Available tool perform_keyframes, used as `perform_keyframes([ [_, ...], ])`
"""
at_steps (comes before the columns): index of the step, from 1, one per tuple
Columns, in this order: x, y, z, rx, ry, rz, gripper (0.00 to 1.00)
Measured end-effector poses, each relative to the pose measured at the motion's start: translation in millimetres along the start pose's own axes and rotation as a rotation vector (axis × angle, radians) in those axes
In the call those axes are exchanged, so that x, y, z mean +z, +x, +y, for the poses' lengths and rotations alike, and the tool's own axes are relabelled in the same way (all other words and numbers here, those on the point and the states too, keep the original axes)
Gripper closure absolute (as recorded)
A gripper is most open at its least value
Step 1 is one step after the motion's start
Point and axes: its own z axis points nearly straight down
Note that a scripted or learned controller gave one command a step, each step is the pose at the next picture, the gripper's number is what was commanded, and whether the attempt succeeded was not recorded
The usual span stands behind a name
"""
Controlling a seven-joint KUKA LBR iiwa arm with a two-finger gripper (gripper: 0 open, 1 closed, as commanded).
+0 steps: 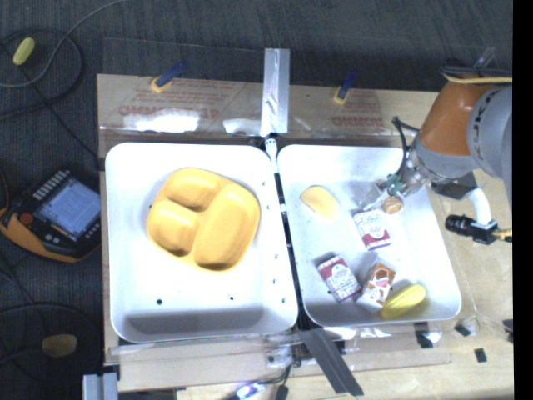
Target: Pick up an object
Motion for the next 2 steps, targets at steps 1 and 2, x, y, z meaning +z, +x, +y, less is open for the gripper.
perform_keyframes([
  [1, -5.1, 1.1, 1.0, -0.002, 0.002, 0.005, 1.00],
  [2, -7.5, -3.6, 2.2, 0.316, 0.019, 0.012, 1.00],
])
